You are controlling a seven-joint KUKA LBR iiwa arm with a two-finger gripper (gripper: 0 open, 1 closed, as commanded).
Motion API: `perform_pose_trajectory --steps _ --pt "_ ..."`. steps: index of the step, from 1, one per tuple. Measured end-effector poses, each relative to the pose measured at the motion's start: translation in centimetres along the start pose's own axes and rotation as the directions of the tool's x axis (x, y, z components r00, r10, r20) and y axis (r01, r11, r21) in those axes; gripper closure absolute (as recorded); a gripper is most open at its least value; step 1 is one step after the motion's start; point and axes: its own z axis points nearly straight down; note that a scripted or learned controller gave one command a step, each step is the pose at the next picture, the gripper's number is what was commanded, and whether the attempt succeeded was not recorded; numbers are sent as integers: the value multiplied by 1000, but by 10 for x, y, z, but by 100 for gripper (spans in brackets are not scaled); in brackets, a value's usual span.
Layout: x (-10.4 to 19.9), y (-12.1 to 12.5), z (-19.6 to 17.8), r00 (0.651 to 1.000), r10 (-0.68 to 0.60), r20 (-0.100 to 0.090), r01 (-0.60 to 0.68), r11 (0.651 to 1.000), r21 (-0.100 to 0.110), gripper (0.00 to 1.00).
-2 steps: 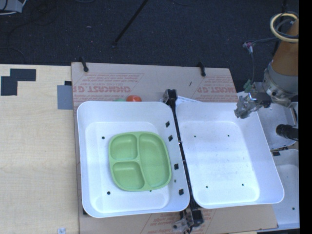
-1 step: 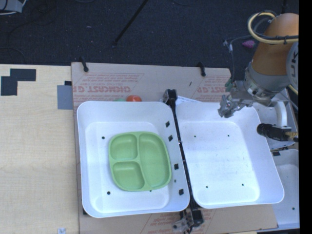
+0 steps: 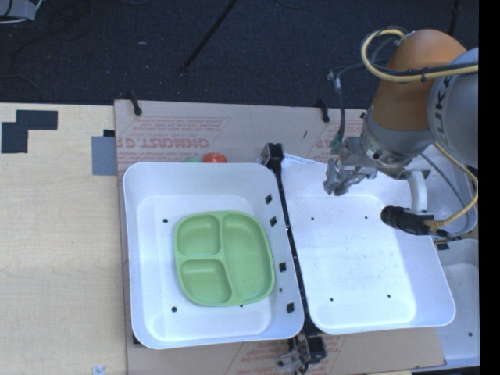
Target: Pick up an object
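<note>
Cardboard-backed bench: green tray in left bin, pincer well apart.

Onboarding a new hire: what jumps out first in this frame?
The green divided tray lying flat in the left bin, the one bright thing on white. Next, the arm's orange band at upper right, with the gripper hanging over the far edge of the right bin. A small red object peeks out behind the left bin's far rim.
</note>
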Motion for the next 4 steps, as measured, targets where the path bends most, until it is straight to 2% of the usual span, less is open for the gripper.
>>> perform_pose_trajectory --steps 1,3,4 --pt "52 -5 12 1000 -1 0 1 1000 0 100" --pt "166 -18 -2 1000 -2 0 2 1000 -1 100" --pt "163 -18 -2 1000 1 3 -1 1000 -1 0"
